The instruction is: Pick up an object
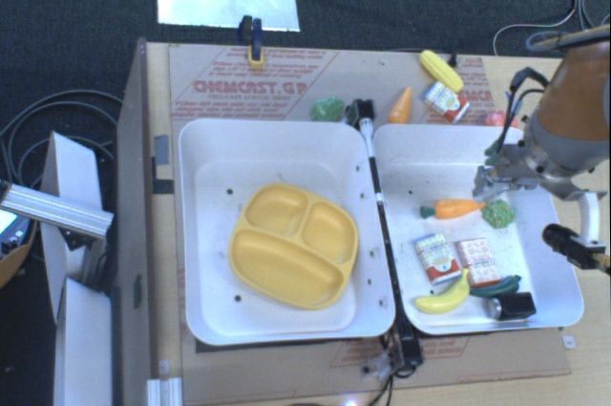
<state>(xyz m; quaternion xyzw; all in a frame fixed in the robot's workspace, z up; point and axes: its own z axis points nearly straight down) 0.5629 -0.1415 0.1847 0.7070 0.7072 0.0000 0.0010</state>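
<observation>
The right bin (410, 156) holds several toy foods. A carrot (456, 208) lies beside a green broccoli (497, 214). Nearer the front are two small cartons (434, 257) (476, 261), a yellow banana (444, 296), a green pepper (500, 285) and a black cylinder (511, 305). My gripper (495, 182) hangs over the bin's right part, just above the broccoli and the carrot's tip. Nothing is visibly held in it.
The left bin (210, 165) bears a yellow divided plate (291, 245). Behind the bins on the board lie a corn cob (440, 70), another carrot (401, 105), a carton (446, 100), a green piece (327, 110) and a pink piece (495, 118).
</observation>
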